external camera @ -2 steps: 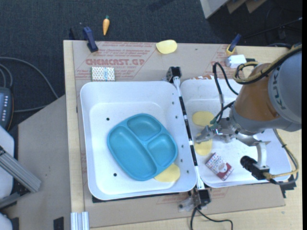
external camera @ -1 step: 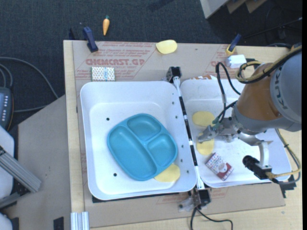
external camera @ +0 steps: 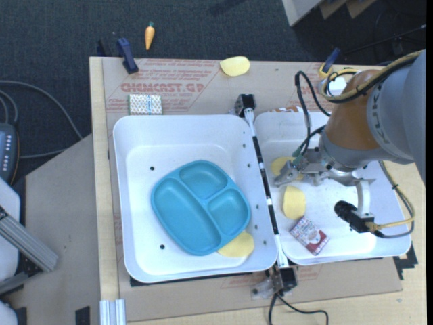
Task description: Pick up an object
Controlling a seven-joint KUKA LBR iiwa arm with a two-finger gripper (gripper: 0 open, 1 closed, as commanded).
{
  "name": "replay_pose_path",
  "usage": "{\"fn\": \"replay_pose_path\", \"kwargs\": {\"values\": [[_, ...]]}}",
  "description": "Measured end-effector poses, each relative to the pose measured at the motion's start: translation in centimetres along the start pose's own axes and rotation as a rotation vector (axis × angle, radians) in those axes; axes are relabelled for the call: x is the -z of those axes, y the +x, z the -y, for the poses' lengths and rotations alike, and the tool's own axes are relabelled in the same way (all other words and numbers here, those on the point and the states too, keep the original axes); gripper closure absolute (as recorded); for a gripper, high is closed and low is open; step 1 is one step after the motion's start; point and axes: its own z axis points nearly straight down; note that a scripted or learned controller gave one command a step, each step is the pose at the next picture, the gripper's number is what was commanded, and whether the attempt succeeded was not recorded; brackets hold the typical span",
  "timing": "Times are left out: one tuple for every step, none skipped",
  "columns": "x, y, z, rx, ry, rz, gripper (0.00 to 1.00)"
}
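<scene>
My gripper reaches down into the left half of the right bin, under the grey arm with its orange band. A small yellow piece lies right beside the gripper, partly covered by it. A second yellow lump rests just below the gripper on the bin floor. Nearer the front edge lies a red and white packet. Nothing is visibly held.
The left bin holds a blue divided plate with a yellow piece tucked under its front right edge. On the bench behind lie a yellow lump, a patterned packet and a blue clip.
</scene>
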Motion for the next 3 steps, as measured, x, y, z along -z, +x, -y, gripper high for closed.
{"fn": "replay_pose_path", "kwargs": {"values": [[0.0,-0.8,-7.8,0.001,0.000,0.000,0.00],[0.2,-0.8,-2.6,-0.001,0.003,-0.001,0.00],[0.0,-0.5,-10.0,0.001,0.001,0.000,0.00]]}}
